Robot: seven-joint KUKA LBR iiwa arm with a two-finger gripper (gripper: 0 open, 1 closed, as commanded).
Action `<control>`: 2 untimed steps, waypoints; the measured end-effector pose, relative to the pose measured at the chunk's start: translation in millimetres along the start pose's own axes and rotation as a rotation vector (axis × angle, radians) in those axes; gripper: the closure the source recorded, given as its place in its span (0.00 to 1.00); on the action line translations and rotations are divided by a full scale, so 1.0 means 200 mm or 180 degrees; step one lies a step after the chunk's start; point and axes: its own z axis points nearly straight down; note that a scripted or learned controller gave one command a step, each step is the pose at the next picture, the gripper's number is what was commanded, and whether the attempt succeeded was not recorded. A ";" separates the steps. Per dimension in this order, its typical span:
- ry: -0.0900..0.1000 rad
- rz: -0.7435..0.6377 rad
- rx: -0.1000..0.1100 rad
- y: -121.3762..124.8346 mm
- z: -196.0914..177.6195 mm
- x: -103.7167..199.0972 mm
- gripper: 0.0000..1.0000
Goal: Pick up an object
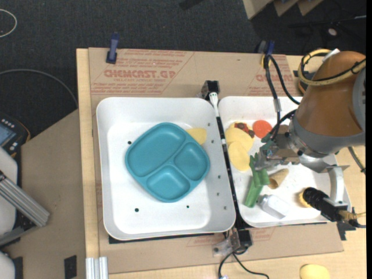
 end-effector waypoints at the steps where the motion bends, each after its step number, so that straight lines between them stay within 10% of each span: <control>1: -0.0003 -0.0011 -0.0049 0.00 -0.41 0.33 1.00; 2: -0.0011 0.0012 -0.0012 0.28 -0.02 0.40 1.00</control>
